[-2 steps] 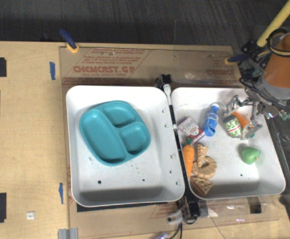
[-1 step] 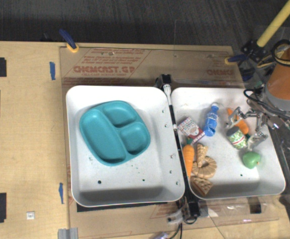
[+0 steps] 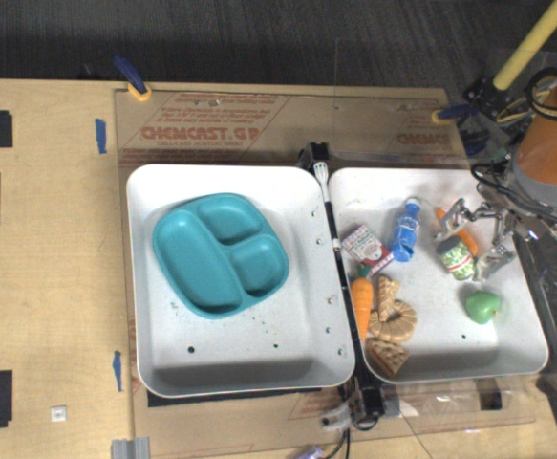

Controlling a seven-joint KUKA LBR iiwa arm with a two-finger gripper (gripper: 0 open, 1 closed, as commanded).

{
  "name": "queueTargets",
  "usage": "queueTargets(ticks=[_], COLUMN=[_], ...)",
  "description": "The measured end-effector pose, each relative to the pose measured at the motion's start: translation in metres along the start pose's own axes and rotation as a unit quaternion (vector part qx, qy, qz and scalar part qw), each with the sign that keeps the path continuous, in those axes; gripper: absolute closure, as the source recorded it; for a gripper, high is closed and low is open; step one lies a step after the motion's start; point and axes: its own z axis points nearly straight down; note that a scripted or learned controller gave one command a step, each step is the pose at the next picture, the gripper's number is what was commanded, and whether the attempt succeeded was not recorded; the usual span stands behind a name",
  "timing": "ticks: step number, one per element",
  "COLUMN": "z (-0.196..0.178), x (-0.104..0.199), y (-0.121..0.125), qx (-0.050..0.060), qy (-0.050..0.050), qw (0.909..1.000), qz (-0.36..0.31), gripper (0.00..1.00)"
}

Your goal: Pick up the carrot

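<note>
**Gripper spread over the can, carrot untouched across the bin**

The metal two-finger gripper stood open in the right white bin, its fingers spread fairly wide on either side of a small green-and-white can with an orange top. Whether the fingers touched the can could not be made out; nothing was clearly clamped between them.

The orange carrot lay well apart from the gripper, against the bin's left wall, pointing along it. Just beside it sat a pile of tan pretzel-like pieces. A red-and-white packet and a blue plastic bottle lay above them, and a green round fruit rested below the can.

The left white bin held a teal divided plate.

The arm's orange band was cut off at the frame's right edge.
</note>
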Motion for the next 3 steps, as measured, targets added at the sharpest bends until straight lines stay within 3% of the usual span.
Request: queueTargets(ticks=[1, 2, 3], z=[0.013, -0.058, -0.05], x=[0.019, -0.042, 0.012], y=[0.013, 0.057, 0.046], qx=[-0.002, -0.007, -0.01], qy=[0.0, 0.002, 0.007], qw=[0.9893, 0.9703, 0.9834], qz=[-0.146, -0.242, -0.181], gripper=[1.0, 1.0, 1.0])
